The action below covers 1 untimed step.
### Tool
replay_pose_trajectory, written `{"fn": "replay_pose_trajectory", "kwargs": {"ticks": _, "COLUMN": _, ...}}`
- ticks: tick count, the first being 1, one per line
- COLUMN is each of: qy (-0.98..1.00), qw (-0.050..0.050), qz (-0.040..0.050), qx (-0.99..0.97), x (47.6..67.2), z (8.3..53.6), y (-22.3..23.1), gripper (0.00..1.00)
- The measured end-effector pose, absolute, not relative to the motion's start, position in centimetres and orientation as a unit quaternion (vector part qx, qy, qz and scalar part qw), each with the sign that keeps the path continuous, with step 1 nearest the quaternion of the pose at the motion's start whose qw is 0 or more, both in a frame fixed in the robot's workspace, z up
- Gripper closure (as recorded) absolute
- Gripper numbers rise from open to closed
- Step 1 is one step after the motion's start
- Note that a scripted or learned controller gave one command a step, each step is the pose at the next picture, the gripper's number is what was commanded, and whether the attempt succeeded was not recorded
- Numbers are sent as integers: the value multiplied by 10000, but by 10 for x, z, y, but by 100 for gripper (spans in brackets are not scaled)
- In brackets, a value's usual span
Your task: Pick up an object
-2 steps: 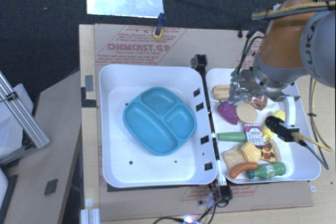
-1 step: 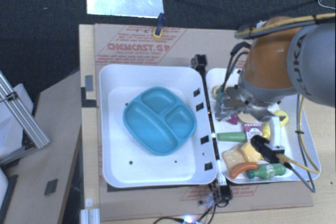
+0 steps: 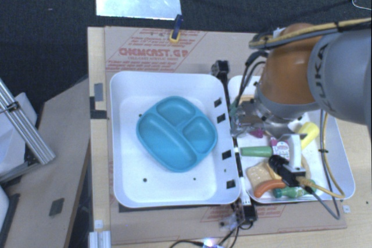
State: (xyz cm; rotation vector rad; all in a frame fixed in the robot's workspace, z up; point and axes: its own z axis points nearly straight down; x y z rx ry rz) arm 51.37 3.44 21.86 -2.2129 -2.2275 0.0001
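The gripper [image 3: 249, 120] is hanging low over the right bin [image 3: 347, 183] — grip state impossible to tell — where toys are crowding, likely targeting the green marker [image 3: 256, 151] just below.

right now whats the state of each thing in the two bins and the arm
plate: flat, upright, alone in the left bin
arm: reaching low over the right bin
pincer: down at the right bin's left edge, grip unclear
green marker: lying flat
orange carrot: lying at the near rim
yellow piece: partly hidden by the arm
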Motion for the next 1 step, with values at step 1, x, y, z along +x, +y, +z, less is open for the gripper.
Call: {"fn": "replay_pose_trajectory", "kwargs": {"ticks": 1, "qy": -7075, "qw": 2, "qz": -3, "qx": -7067, "x": 518, "z": 215, "y": 22, "gripper": 100}}
